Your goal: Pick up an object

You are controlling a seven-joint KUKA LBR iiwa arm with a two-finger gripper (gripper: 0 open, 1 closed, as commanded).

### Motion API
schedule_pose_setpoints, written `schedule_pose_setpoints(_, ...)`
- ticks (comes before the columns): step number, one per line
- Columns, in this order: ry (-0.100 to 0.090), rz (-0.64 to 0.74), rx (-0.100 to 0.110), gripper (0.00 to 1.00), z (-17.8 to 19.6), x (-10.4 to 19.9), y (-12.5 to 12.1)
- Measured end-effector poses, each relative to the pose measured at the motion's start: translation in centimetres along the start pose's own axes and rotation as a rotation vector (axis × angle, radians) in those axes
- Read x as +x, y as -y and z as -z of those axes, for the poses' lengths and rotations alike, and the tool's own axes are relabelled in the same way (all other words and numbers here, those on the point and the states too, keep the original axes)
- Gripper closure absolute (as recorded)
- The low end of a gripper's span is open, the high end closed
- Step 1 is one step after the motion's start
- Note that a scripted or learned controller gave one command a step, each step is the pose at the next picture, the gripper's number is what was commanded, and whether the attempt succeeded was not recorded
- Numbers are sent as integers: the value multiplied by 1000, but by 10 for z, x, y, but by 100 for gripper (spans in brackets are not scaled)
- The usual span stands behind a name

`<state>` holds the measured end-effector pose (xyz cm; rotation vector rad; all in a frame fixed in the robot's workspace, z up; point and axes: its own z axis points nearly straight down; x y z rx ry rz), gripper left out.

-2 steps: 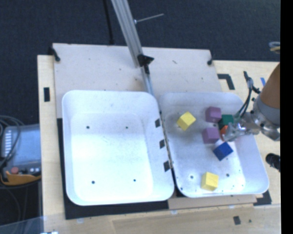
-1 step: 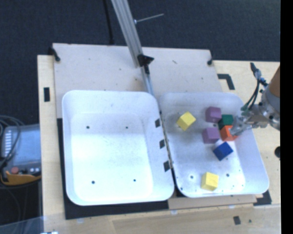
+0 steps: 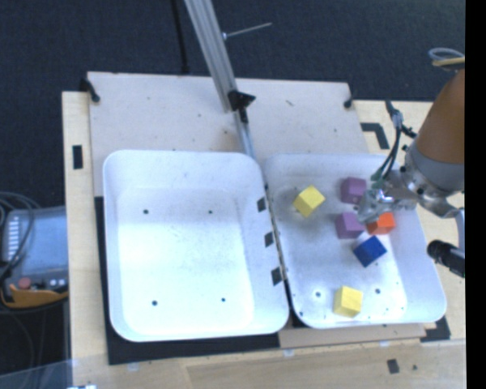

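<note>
Small orange cube in right white bin, partly hidden beneath hand, touching purple cube, hand's grip state indiscernible.

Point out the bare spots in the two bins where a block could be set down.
The left bin offers bare floor throughout. In the right bin, free patches lie between the upper yellow cube and lower yellow cube. Crowded: purple blocks, orange block, blue cube, gripper.
</note>
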<state>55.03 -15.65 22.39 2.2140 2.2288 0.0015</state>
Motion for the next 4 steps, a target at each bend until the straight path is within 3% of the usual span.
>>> schedule_pose_setpoints(1,-1,1,1,100,-7,55,-3)
schedule_pose_setpoints(4,-1,2,-2,100,18,204,-19)
